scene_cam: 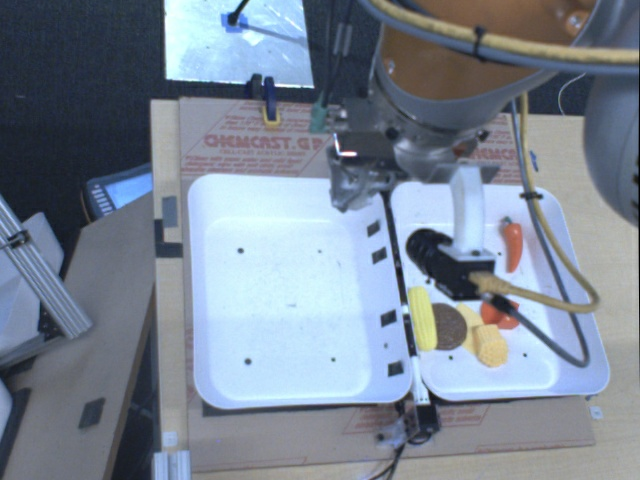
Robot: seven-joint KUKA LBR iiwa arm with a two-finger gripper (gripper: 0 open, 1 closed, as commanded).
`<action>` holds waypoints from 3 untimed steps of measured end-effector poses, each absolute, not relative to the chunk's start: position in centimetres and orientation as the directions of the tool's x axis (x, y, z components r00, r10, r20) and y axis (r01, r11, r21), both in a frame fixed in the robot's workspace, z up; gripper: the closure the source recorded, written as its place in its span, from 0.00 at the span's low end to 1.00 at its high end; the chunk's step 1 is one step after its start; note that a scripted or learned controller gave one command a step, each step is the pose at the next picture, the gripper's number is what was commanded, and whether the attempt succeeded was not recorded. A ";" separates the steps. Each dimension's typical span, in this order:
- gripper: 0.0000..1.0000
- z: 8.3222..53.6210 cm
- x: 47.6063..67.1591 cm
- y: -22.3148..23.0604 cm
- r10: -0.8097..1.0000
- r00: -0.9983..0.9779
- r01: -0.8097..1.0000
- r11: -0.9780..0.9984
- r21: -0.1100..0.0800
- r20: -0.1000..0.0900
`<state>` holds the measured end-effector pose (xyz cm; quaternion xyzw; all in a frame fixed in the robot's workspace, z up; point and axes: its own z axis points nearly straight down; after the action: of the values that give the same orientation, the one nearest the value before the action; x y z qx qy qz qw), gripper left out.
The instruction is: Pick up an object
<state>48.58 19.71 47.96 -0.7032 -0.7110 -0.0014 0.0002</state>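
Note:
The right bin (560,368) holds several small items. A yellow corn cob (421,318) lies by the divider, with a brown round disc (449,327) and a pale yellow chunk (489,346) beside it. A red piece (499,314) sits just behind the chunk, and an orange carrot-like piece (512,244) lies farther back. My gripper (349,190) hangs over the far end of the divider between the bins, at the back edge, well apart from these items. Nothing shows between its tips.
The left bin (285,298) lies next to the right one, and black clips run along the shared divider (392,288). The big grey and orange arm (480,28) covers the back of the right bin. A blue clamp (268,96) stands behind the bins.

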 end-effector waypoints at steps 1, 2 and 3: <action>1.00 47.1 52.7 23.6 1.000 -0.006 1.000 0.006 0.003 0.002; 1.00 44.4 51.6 19.3 1.000 0.002 1.000 -0.002 -0.001 -0.001; 1.00 46.7 57.6 22.1 1.000 -0.004 1.000 0.004 0.007 0.002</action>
<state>57.63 22.12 46.66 -0.7056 -0.7086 -0.0033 -0.0020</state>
